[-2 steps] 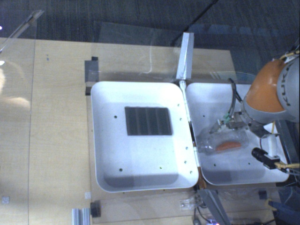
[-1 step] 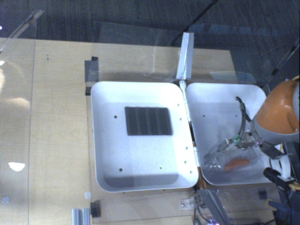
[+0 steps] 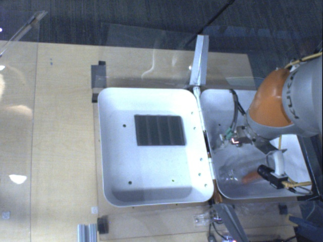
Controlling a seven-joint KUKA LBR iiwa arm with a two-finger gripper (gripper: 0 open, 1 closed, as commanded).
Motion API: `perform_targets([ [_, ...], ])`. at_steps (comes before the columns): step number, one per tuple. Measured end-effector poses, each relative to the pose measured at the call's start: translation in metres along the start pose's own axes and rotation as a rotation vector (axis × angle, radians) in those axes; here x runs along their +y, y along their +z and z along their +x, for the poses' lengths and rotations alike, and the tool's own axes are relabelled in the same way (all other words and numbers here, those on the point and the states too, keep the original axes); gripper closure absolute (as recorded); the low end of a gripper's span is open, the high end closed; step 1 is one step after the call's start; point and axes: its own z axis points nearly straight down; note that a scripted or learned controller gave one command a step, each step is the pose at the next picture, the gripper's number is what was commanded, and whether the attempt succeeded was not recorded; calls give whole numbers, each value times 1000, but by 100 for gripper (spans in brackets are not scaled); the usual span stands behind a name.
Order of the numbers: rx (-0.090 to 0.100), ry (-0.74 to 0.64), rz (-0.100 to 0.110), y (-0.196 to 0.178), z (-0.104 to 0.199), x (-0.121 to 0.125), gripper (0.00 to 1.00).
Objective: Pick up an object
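Where the arm [image 3: 303, 102] overhangs the right bin [image 3: 220, 110], jaws' state unclear, left bin [image 3: 117, 135] unobstructed.

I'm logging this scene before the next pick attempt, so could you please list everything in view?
bench: 1, pale wood, under both bins
left bin: 1, white, centre
right bin: 1, white, beside it on the right
ribbed panel: 1, dark grey, middle of the left bin's floor
small object: 1, orange-brown, front of the right bin; too blurred to name
metal post: 1, grey, behind where the bins meet
arm: 1, grey with orange band, from the right
tool: 1, over the right bin
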Motion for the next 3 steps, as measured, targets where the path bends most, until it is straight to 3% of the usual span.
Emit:
perform_targets([
  [1,0,4,-6,3,-10,22,0],
  [2,-2,-105,0,-30,-76,-34,0],
  [3,-6,-275,-8,2,-106,-68,0],
])
